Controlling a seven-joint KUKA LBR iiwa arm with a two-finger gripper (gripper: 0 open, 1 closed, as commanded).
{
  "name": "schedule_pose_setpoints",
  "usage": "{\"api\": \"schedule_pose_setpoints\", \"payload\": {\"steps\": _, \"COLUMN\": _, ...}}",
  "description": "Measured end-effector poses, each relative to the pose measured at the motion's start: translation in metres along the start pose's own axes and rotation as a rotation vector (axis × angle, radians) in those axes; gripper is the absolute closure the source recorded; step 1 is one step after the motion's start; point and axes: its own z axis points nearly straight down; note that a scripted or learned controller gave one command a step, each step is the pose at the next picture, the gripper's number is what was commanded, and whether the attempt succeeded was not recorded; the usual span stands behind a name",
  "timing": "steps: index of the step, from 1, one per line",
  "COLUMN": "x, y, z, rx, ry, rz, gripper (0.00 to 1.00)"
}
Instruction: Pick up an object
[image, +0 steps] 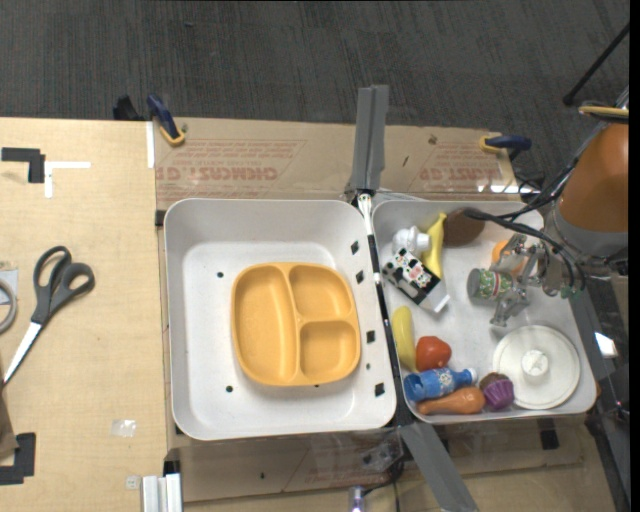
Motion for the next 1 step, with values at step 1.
{"api": "schedule_pose_setpoints", "payload": {"steps": 1, "x": -0.0402, "y": 0.0399, "z": -0.0004, "rx": -0.001, "ry": -0.003, "rz": 0.044, "gripper": 0.0}}
